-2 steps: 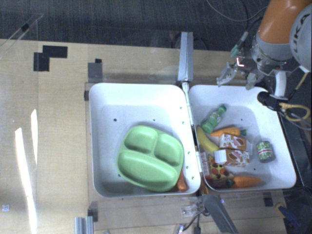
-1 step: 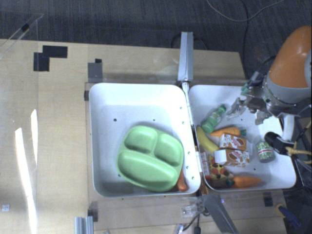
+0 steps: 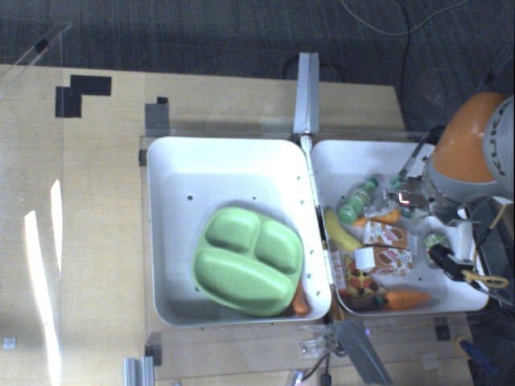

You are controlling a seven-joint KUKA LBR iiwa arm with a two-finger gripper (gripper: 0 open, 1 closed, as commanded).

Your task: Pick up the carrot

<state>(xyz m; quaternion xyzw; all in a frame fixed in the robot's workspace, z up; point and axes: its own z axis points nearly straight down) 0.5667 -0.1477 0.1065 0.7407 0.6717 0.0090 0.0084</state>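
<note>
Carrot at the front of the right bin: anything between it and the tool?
Yes. The carrot lies along the right bin's front wall. The tool is farther back, and the snack packets lie between them. From above, nothing covers the carrot.

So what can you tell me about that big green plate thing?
The green plate looks like smooth plastic, rounded, with three sunken compartments: two at the back, one wide one in front. It lies tilted in the left bin, against the near wall. An orange thing peeks out beside its right corner; I cannot tell if they touch.
</note>
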